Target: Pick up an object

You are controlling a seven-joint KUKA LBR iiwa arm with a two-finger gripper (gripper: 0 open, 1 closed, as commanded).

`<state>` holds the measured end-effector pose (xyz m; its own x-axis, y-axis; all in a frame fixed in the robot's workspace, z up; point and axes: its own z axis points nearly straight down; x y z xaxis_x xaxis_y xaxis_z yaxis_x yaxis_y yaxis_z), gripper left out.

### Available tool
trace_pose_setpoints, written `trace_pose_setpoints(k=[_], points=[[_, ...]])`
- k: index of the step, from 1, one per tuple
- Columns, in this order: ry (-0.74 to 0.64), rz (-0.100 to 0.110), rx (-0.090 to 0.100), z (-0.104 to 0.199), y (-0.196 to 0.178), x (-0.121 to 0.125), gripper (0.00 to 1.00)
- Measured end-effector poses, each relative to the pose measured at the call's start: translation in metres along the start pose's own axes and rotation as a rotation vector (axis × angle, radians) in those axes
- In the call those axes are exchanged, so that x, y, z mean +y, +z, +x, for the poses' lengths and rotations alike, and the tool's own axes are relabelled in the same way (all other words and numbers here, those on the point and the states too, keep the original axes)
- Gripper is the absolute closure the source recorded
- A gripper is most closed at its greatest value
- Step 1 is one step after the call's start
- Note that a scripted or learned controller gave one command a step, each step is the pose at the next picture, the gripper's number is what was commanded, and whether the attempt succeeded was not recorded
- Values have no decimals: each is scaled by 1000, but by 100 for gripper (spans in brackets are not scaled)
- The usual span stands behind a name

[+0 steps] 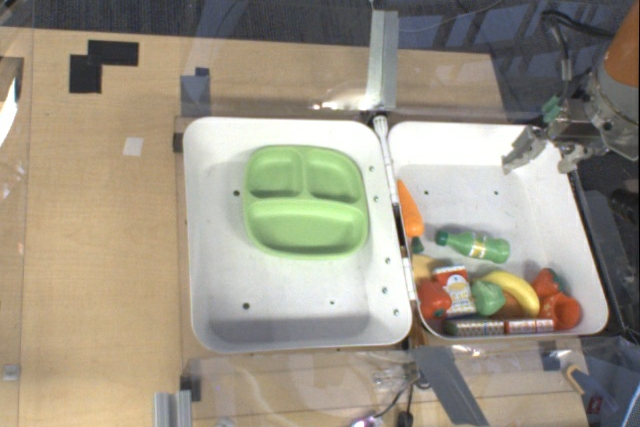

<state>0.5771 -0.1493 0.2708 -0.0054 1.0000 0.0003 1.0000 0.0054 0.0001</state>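
Note:
My gripper (545,153) hangs over the far right corner of the right bin (470,170), open, with nothing between its fingers. The toy food lies well in front of it, at the bin's near side. A green bottle (473,244) lies on its side. An orange carrot (410,212) rests against the bin's left wall. A yellow banana (512,287), a green pepper (488,298), a small red-labelled can (455,287), red pieces (552,299) and a dark bar (497,325) crowd the front edge.
The left bin (215,245) holds a green divided plate (305,200). A metal post (384,60) stands behind the seam between the bins. Bare white floor lies between my gripper and the pile of toys.

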Motion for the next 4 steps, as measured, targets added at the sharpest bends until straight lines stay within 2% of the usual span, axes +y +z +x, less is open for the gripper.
trace_pose_setpoints(k=[1,2,3,4], points=[[196,-1,0,32,126,-54,0],[133,-13,-1,-6,181,-86,0],[279,-13,1,30,182,-1,0],[273,-18,3,32,169,1,100]])
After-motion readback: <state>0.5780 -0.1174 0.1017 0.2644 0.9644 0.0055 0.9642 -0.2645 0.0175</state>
